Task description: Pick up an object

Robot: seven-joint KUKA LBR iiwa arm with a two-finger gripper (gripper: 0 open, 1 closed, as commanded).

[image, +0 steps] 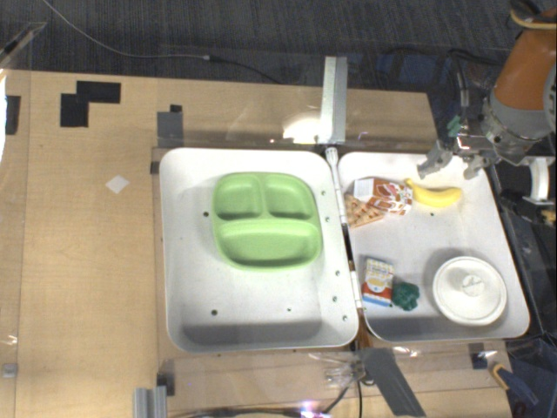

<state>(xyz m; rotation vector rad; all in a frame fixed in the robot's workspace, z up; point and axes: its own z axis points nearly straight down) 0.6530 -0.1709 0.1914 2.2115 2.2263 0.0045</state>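
In the right bin [513,259], a yellow banana [437,196] lies near the far edge. My gripper [453,165] hangs just above and behind it, open, with one finger on each side and nothing between them. Left of the banana lies a red and white snack packet [379,200]. Near the bin's front edge are a small orange and white box [378,282], a dark green lump [406,296] touching it, and a round white bowl [470,289].
The left bin [187,268] holds a green divided plate [264,218]. A metal divider post [335,103] rises behind the seam between the bins. The arm's orange band [526,68] sits at the upper right.
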